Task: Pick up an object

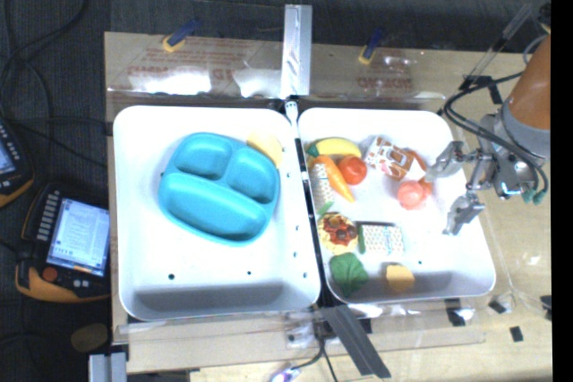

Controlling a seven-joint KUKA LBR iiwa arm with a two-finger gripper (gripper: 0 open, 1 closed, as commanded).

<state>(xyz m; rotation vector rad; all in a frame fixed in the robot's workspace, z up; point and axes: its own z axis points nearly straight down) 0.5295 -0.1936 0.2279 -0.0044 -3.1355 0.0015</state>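
Observation:
My gripper (454,187) hangs over the right edge of the right bin (466,268), open, with nothing between its fingers. One grey finger (445,159) points toward the bin's back, the other finger (460,216) toward its front. Just left of the gap lies a red ball (412,194), apart from both fingers. Farther left are a red-and-white snack pack (391,158), a tomato (353,170), a carrot (335,177) and a banana (333,147).
The right bin also holds a pizza slice (339,230), a patterned box (380,238), a green vegetable (347,268) and a yellow block (399,276). In the left bin (143,282) lie a blue divided plate (221,184) and a yellow piece (265,146).

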